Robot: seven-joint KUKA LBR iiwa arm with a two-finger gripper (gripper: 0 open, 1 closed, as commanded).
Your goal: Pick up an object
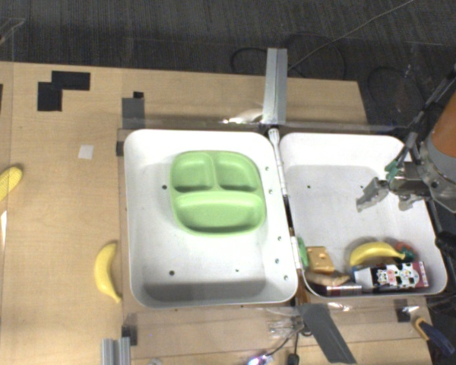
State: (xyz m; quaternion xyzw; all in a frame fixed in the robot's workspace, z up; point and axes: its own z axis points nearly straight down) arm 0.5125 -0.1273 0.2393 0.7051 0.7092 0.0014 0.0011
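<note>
My gripper [385, 198] hangs over the right side of the right bin [327, 166], above bare white floor. Its two grey fingers [368, 195] stand apart, open, with nothing between them. The loose objects lie along the bin's front edge, below the gripper: a yellow banana [374, 252], a red, white and black box [397, 277], a brown block [320, 261], a small green piece [302, 252] and a dark pen-like stick [339, 286]. The gripper touches none of them.
The left bin [148, 226] holds a green divided plate [216, 191]. On the wooden bench to the left lie another banana [106, 271] and a yellow corn cob [1, 189]. A metal bar [276, 90] rises behind the bins' shared wall.
</note>
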